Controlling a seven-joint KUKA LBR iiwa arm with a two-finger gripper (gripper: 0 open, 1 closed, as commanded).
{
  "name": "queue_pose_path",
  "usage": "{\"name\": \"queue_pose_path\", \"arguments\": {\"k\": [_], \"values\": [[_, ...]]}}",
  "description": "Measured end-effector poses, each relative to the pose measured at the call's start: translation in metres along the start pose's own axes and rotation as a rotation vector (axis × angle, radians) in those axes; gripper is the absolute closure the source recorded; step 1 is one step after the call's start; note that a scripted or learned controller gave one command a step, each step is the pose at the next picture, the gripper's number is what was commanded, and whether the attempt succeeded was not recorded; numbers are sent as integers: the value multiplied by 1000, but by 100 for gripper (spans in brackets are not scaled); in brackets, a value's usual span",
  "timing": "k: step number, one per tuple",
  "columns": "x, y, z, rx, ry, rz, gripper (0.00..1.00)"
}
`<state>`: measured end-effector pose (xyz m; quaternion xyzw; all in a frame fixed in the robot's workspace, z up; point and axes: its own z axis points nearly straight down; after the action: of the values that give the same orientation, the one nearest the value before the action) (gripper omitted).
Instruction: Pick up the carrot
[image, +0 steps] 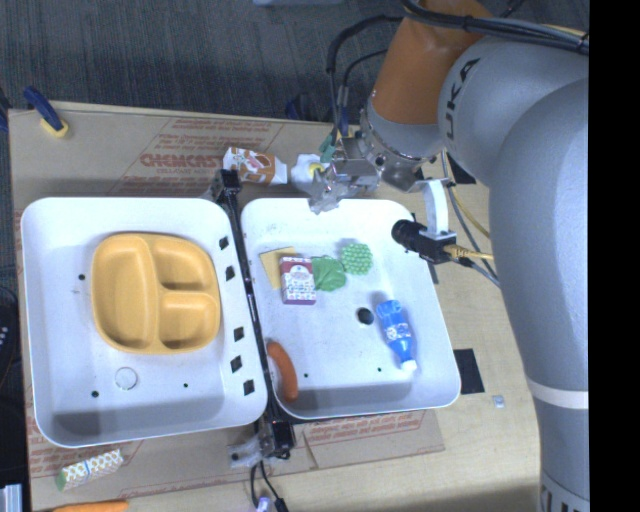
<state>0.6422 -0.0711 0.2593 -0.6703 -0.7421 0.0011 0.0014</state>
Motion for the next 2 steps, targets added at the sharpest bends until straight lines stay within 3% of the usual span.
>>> {"name": "queue_pose_path", "arguments": {"k": [1, 2], "values": [[-58, -46, -73, -3, -2, -108, 100], [-108, -122, -86, -2, -1, -143, 100]]}}
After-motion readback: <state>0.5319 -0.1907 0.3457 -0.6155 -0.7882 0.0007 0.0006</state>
